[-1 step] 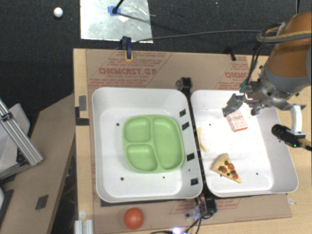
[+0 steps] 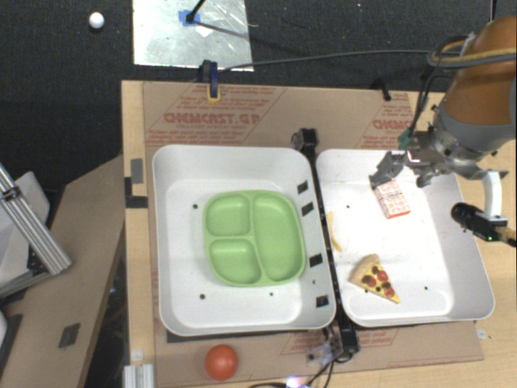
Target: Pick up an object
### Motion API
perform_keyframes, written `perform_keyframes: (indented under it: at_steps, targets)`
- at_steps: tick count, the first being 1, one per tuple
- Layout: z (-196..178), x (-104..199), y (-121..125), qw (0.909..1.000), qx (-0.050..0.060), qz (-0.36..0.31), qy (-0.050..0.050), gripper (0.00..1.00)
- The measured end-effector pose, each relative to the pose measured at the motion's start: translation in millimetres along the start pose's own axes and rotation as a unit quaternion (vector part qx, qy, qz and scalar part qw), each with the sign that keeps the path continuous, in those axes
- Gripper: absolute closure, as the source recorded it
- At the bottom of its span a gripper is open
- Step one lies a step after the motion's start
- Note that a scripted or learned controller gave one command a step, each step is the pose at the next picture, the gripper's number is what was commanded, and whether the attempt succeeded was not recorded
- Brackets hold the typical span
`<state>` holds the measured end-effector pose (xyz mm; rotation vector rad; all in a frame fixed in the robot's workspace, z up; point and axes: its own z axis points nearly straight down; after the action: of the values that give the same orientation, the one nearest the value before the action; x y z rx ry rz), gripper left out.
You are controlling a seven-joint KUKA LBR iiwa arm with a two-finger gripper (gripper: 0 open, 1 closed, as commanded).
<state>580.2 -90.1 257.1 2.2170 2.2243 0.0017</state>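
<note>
Small red-and-white printed packet [image 2: 392,200] lies flat in the right white bin [image 2: 460,293], long axis running toward the bin's upper edge, under the gripper [image 2: 404,166]; its grasp I cannot tell. A pizza-slice toy [image 2: 375,278] shares that bin. The left white bin [image 2: 174,217] holds a green divided tray [image 2: 254,237]. "CHEMCAST GP" marks the brown board [image 2: 234,111].

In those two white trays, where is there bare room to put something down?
The right bin has bare floor between the pizza slice and its right wall. It is crowded near the pincer and small carton. The green plate covers the middle of the left bin.
</note>
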Motion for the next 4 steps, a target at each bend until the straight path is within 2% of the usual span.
perform_keyframes:
  at_steps: [3,4]
  targets:
    - [175.6,3.5,-2.4,1.0,0.002,0.001,0.0,0.0]
    - [161.7,2.9,-0.5,1.0,-0.001,0.001,0.0,1.0]
